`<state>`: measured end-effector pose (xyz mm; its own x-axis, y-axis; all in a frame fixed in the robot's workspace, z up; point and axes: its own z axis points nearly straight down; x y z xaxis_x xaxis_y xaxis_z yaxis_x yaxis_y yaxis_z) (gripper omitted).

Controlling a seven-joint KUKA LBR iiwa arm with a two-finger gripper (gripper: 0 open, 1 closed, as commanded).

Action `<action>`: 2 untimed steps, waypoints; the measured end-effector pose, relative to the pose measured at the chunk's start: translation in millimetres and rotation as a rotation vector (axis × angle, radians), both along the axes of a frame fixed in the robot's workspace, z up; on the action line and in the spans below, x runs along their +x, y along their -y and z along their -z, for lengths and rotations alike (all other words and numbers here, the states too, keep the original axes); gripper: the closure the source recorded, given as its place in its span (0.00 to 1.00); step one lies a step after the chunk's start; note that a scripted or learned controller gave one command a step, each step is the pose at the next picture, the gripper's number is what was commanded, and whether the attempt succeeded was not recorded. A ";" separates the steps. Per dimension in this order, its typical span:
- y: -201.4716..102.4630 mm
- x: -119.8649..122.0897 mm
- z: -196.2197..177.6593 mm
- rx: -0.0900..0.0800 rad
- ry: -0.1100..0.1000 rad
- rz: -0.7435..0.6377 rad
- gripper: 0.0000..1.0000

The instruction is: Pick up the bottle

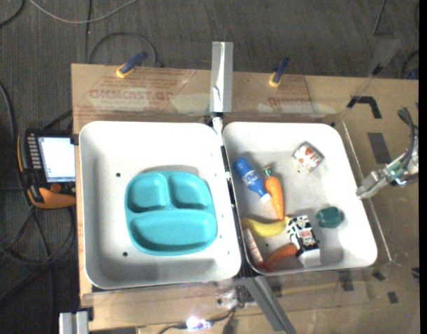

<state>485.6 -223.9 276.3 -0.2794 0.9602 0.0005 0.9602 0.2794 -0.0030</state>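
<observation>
1. White carton (305, 241) with black-and-red print lies at the near edge of the right bin (352, 186), just beside an orange-red item (279, 255) and a pinkish piece (251, 245) at the bin's near-left corner.
2. Yellow banana (263, 226) lies just behind those, touching the carton's left end.
3. Dark green round item (329, 217) sits to the right of the carton, near the right wall.
4. Orange carrot (274, 192) with a green top lies mid-bin, its tip toward the banana.
5. Blue bottle (248, 175), the task thing, lies on its side in the right bin's left half, just beside the carrot and close to the wall shared with the left bin (102, 186); nothing grips it.
6. Small red-and-white packet (308, 156) lies toward the far right of the bin, apart from the rest.
7. Left bin holds a teal sectioned tray (173, 212), centred.
8. Hand (394, 172) hangs outside the right bin, past its right wall, well apart from the bottle; cannot tell whether it is wide or narrow.
9. Brown tabletop (150, 92) carries both bins; two clamps (131, 64) at the far edge, a metal post (221, 75) between them.
10. Orange-cased pendant (49, 167) sits left of the tabletop.
</observation>
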 end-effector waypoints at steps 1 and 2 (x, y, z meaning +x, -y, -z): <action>-0.4 0.4 -6.1 0.003 0.003 -0.664 1.00; -0.4 0.5 -14.7 0.003 0.003 -0.897 1.00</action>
